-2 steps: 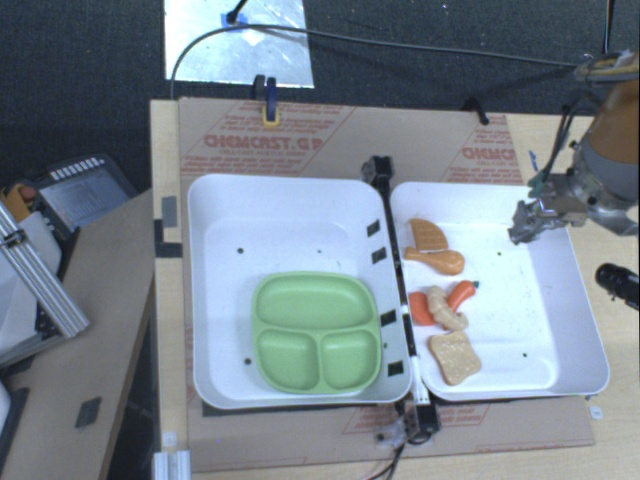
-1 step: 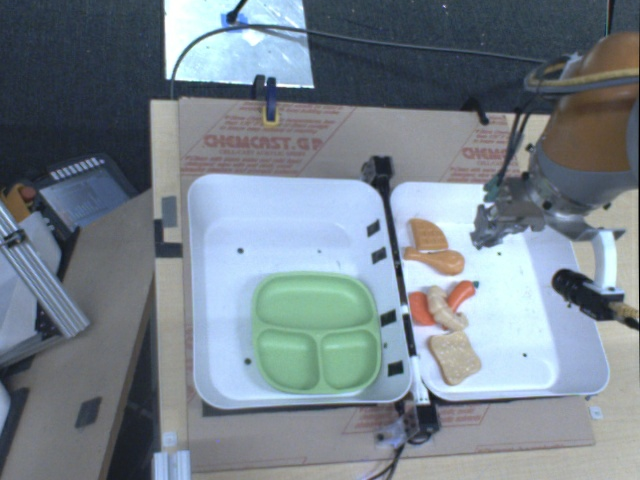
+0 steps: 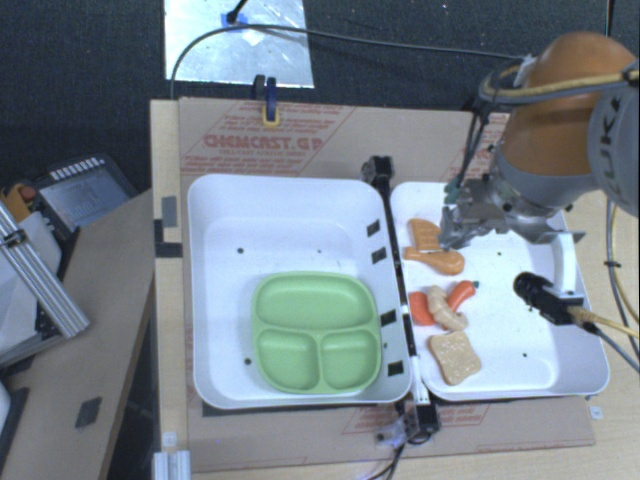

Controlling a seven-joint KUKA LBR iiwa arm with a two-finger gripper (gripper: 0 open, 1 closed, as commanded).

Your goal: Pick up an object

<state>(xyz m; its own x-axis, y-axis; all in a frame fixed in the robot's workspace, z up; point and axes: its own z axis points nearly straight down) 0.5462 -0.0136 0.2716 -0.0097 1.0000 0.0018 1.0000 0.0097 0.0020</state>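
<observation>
The pincer (image 3: 455, 231) was low over the right bin (image 3: 520, 368); its opening could not be told. An orange piece (image 3: 440, 261) lay just beside it, so it should centre over that piece before closing.

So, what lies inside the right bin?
Two orange pieces, a red piece, a pale piece and a bread slice. The gripper covers whatever lies under it.

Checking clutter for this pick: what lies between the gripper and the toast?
In the camera view, an orange piece and a red-and-pale cluster lie between the gripper and the toast, all in the right bin.
</observation>
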